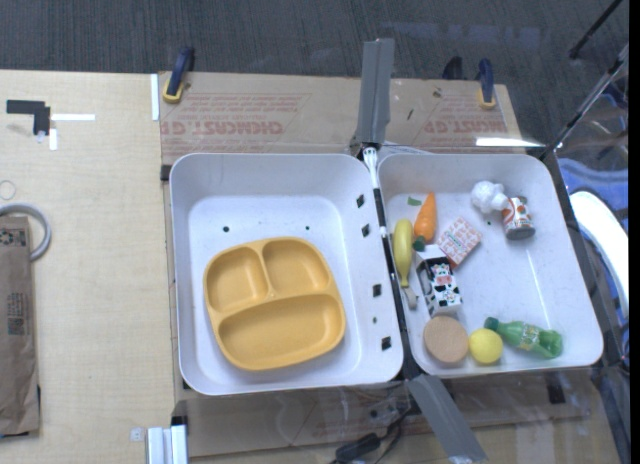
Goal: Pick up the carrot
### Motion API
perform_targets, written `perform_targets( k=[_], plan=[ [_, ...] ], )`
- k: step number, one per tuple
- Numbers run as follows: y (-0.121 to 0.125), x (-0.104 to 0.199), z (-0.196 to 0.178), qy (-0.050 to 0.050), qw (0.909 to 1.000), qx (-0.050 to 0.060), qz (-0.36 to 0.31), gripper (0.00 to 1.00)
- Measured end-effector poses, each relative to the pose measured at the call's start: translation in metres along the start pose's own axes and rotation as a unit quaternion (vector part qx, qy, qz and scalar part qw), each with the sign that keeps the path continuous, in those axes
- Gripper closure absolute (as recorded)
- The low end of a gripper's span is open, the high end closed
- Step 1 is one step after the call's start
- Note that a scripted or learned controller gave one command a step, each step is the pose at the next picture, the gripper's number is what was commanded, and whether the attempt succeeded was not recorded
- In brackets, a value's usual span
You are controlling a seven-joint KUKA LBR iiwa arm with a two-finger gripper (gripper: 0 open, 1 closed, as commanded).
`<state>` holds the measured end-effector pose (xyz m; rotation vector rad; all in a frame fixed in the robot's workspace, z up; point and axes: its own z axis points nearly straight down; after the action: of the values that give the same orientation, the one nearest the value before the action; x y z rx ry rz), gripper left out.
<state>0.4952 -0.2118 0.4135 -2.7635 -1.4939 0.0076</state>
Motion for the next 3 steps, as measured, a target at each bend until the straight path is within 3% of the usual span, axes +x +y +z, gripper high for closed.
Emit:
perform_targets(
  k=[1,2,3],
  plan=[
    [0.0,0.0,0.0,0.0,1.0,0.0,0.0,0.0],
    [-0.022,0.003,0.08,0.0,0.9987,0.001,-0.051,0.0],
    [-0.018,-0.004,0.185,0.001,0.9784,0.0,-0.207,0.0]
  ],
)
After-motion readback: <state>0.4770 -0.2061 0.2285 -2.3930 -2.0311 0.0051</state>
